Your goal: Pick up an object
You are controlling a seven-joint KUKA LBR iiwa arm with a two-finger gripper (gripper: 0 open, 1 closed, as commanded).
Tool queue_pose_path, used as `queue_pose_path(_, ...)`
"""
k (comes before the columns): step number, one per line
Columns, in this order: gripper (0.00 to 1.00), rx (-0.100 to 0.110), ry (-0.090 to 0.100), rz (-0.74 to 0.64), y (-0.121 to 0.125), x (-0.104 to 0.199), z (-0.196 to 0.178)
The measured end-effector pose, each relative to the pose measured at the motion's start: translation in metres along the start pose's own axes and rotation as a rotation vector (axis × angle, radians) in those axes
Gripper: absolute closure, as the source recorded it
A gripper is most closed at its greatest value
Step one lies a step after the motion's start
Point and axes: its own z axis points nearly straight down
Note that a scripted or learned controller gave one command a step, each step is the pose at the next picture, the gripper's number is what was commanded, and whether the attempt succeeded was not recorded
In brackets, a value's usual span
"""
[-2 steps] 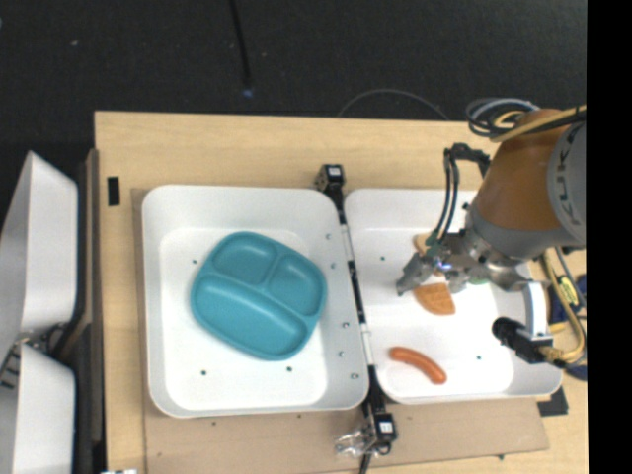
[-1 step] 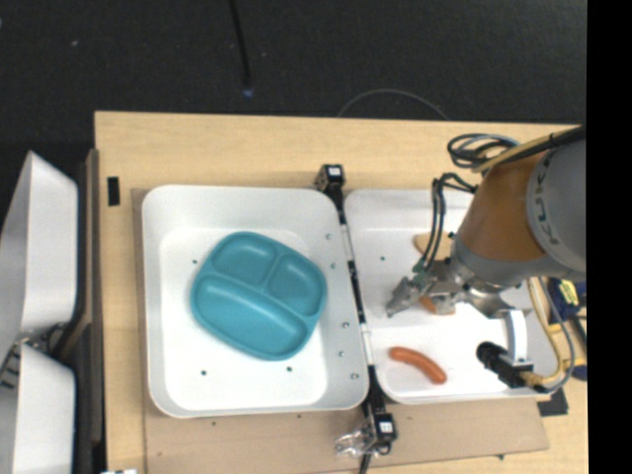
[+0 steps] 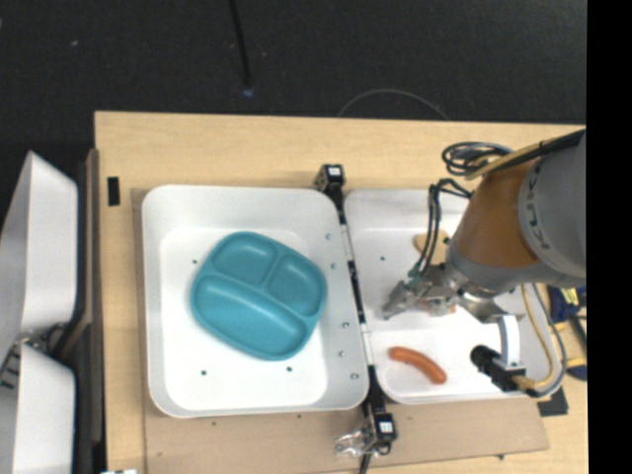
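Note:
An orange sausage-shaped object (image 3: pixel 417 363) lies near the front of the right bin (image 3: pixel 395 235). My gripper (image 3: pixel 407 298) hangs low over the middle of that bin, a little behind and left of the sausage, with the orange-banded wrist above it. A small tan object (image 3: pixel 422 242) peeks out behind the arm near the bin's back. A teal divided plate (image 3: pixel 259 293) lies flat in the left bin (image 3: pixel 168 363).
A black clamp (image 3: pixel 330 177) sits at the back of the divider between the bins, and another clamp (image 3: pixel 373 431) at its front. Cables (image 3: pixel 472 156) loop behind the arm. A white box (image 3: pixel 39 255) stands at the far left.

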Motion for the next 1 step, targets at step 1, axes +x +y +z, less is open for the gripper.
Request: queue_pose_path(1,1.00,-0.003,0.003,0.005,0.0010,0.0004,-0.0102)
